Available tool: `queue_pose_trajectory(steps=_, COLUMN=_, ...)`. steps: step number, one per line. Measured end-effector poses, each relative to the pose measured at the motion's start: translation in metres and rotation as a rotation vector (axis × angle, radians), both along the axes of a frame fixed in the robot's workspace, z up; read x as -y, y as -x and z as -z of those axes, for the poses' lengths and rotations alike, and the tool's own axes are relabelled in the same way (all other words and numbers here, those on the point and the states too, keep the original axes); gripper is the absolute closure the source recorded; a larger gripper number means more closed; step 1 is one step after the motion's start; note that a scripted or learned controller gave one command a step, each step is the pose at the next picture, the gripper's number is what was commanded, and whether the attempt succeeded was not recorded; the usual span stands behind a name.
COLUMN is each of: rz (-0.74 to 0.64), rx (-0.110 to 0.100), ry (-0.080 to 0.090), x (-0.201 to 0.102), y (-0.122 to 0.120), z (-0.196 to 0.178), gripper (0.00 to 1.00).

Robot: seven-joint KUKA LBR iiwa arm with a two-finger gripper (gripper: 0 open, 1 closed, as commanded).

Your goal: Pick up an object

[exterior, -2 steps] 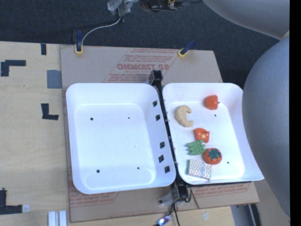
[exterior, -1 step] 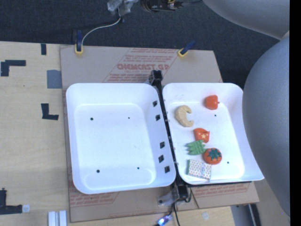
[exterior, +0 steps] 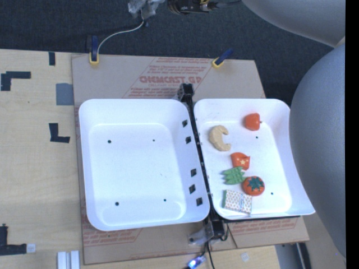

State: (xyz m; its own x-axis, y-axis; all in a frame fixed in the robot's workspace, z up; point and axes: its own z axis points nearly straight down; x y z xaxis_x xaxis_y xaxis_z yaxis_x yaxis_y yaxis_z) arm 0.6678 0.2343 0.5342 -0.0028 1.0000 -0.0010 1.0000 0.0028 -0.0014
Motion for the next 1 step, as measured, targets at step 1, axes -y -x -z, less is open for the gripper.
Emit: queue_pose_trajectory(steps=1, rz=0.000, rx=0.000, ry=0.000, x=-0.0001, y=0.0000, z=0.0000, gripper=1.00)
